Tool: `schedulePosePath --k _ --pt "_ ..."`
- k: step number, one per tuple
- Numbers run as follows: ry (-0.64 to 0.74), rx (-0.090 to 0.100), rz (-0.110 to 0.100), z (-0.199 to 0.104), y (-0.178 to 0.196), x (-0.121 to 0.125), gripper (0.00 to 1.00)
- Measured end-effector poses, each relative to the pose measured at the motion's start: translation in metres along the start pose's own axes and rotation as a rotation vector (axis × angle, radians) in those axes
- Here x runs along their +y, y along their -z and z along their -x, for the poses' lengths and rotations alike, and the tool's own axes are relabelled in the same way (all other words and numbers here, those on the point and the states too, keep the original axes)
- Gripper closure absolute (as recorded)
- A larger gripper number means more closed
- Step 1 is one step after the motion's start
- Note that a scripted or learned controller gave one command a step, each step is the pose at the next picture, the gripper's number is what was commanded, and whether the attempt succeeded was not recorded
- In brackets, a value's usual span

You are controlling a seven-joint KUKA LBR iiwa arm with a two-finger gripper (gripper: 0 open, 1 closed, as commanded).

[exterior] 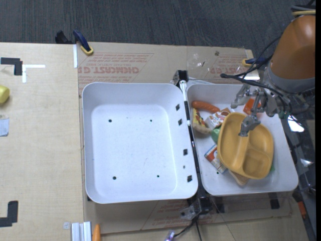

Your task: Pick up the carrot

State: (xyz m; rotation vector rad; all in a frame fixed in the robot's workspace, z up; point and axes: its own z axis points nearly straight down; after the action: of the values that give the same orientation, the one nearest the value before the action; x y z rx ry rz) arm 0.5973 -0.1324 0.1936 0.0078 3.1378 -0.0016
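The carrot [205,105], a short orange stick, lies near the back left corner of the right bin [286,182], close to the divider between the bins. My gripper [247,124] hangs to the right of the carrot and apart from it, over the back rim of a yellow divided dish [248,152]. The grey wrist and orange band of the arm rise behind it at the upper right. A small orange-red item [249,106] shows just behind the gripper, partly hidden by it.
The yellow dish fills the middle of the right bin and rests tilted on a red-and-white packet [212,157]. A printed packet [214,118] and a green piece [216,133] lie between carrot and dish. The left bin [90,134] stands beside it. A blue clamp [83,42] sits at the back.
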Motion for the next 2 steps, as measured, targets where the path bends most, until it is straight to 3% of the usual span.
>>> schedulePosePath --k 1,2 --pt "0.136 -0.013 -0.002 -0.095 -0.087 -0.044 0.0" --pt "-0.087 -0.021 -0.002 -0.068 -0.089 -0.033 0.0"
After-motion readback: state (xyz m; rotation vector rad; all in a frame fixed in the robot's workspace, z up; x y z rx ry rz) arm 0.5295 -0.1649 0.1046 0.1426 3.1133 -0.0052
